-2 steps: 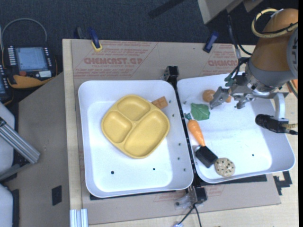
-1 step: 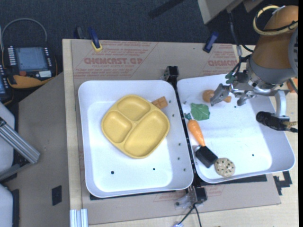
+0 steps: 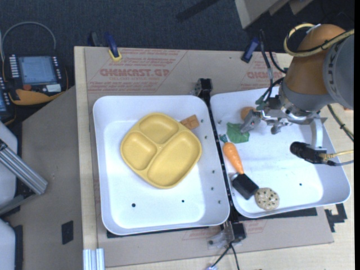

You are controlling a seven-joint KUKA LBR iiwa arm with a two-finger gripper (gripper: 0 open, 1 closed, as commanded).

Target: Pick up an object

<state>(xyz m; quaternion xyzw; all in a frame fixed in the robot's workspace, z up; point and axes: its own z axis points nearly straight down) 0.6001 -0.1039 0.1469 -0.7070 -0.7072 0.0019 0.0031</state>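
Green scrap (image 3: 237, 133) lies in the right bin (image 3: 315, 181), just beside the gripper (image 3: 263, 122) — probably the target, since the fingers (image 3: 249, 122) hang spread with nothing between them; orange carrot (image 3: 233, 157) sits near, untouched.

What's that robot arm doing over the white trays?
The robot's hand hovers over the far end of the right bin, close to a green thing and a small tan thing. Its job is to pick something up, but it has not lifted anything yet. A carrot, a black thing and a cookie lie in that bin too. The left bin holds a yellow plate and a small brown block.
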